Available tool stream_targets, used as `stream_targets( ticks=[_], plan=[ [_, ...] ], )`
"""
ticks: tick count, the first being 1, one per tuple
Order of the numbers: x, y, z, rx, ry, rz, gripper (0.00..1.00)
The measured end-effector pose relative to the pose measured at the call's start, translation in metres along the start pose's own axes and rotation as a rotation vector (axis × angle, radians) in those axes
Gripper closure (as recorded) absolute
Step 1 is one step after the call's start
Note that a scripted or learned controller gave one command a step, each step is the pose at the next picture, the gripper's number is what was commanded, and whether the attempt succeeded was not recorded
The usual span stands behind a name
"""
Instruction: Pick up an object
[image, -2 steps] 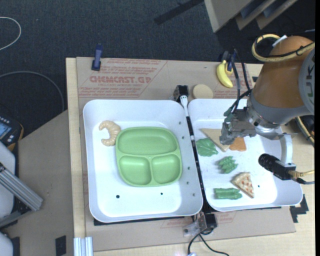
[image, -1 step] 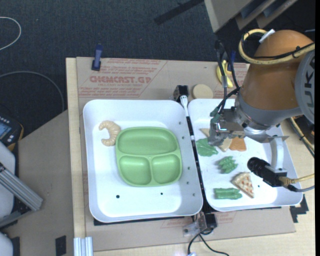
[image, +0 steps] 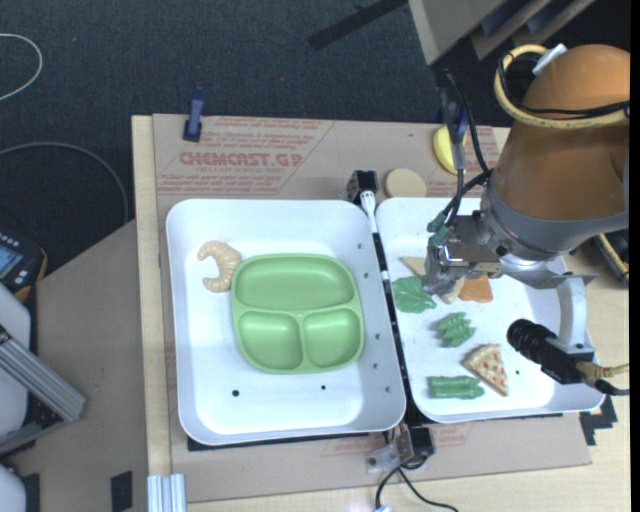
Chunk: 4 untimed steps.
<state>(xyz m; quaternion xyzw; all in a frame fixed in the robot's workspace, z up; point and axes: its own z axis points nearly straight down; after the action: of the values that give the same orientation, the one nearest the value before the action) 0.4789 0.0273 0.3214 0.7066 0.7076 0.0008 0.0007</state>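
1. The gripper (image: 443, 268) is low in the right bin (image: 530, 398), at its left half. Just below it, touching or nearly touching, lies a green leaf-shaped toy (image: 411, 295); we judge this is the object to pick.
2. We cannot tell how wide the gripper is, nor whether it has anything between it, because the wrist hides that part.
3. For a good pick, we should centre on the middle of the leaf, not its thin edge, go down to the bin floor, then close.
4. Beside the gripper on its right is an orange piece (image: 476, 290), and a tan piece (image: 414, 266) on its left. We should not catch these too.
5. Further below are a green sprig (image: 453, 328), a pizza slice (image: 487, 366) and a green bar (image: 455, 387), well apart.
6. Far to the left, the other bin (image: 190, 330) holds a green tray (image: 297, 312) and a croissant (image: 219, 264). We leave these.
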Motion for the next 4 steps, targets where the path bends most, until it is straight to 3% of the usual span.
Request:
stream_targets(
  ticks=[1,2,3,4],
  plan=[
    [-0.03,0.001,-0.07,-0.003,-0.001,0.003,1.0],
    [-0.021,0.0,-0.027,0.005,0.0,0.002,1.0],
    [0.011,0.001,-0.089,-0.006,0.001,-0.003,1.0],
    [0.052,0.0,0.011,0.011,0.0,-0.002,1.0]
  ],
)
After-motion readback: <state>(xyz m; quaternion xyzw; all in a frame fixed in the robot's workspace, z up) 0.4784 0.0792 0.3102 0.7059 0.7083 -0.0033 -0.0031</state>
